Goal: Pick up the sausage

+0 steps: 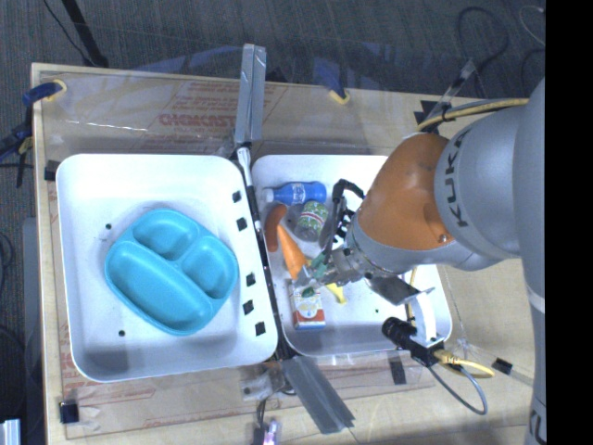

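Arm w/ orange band reaches in from the right, wrist hanging low over the right bin [435, 327], prob. lined up for a pick among the clutter. Gripper [320, 272] sits just above the items near the bin's middle; can't tell its state, wrist body blocks the view. Sausage [274, 227], brownish-red, lies by the bin's left wall, touching the orange carrot [293, 253], just left of the gripper, not held. Same bin: blue-capped bottle [298, 193] at the back, a greenish can [310, 219] beside it, small carton [309, 311] in front. Left bin [83, 248] holds a blue divided plate [171, 270], compartments bare
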{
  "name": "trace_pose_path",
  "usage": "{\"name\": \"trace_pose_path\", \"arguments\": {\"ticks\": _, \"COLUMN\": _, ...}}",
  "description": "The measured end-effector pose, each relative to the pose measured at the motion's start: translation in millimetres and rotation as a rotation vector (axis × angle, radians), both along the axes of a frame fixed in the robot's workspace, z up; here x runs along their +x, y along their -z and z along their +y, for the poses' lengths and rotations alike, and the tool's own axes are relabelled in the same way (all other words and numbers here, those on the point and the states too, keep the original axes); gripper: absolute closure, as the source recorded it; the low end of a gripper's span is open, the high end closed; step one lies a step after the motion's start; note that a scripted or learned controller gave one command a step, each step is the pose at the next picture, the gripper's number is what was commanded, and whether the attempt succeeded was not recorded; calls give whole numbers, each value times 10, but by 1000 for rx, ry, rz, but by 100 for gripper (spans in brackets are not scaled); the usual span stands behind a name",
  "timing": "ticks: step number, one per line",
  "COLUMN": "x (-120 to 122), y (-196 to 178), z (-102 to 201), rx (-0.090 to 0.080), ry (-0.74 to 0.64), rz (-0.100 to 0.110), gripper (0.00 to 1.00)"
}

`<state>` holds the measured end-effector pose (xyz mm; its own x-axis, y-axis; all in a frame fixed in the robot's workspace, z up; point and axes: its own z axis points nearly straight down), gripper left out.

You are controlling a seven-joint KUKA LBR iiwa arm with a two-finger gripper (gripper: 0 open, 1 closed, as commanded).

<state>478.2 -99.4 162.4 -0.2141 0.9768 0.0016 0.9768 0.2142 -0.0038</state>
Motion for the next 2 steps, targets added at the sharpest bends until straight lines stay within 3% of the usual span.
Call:
{"name": "trace_pose_path", "arguments": {"ticks": 1, "x": 585, "y": -103, "z": -420, "rx": -2, "ry": -348, "rz": -6, "gripper": 100}}
{"name": "trace_pose_path", "arguments": {"ticks": 2, "x": 783, "y": -192, "z": -1113, "rx": -2, "ry": -219, "rz": -4, "gripper": 100}}
